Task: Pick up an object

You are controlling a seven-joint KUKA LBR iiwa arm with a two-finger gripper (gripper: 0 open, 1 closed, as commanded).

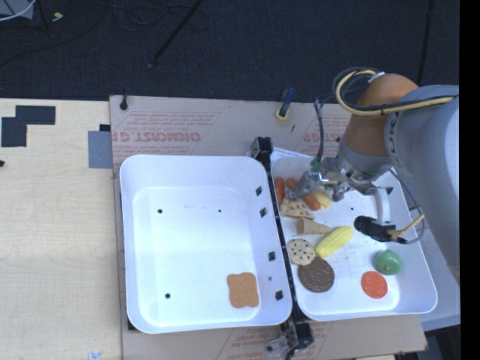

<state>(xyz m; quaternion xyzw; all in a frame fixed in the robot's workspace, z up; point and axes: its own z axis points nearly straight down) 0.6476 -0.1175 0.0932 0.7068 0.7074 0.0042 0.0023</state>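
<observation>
We find the pincer (319, 182) low in the right bin (420, 295), at its far left end, over a heap of toy food (300, 199); how far it is open, or whether it has hold of anything, we cannot tell. Just nearer lie a corn cob (334, 241), a cracker (301, 251) and a brown cookie (316, 275). A green apple (388, 262) and a tomato (374, 284) lie further right. A slice of toast (243, 289) sits in the left bin (135, 201).
</observation>
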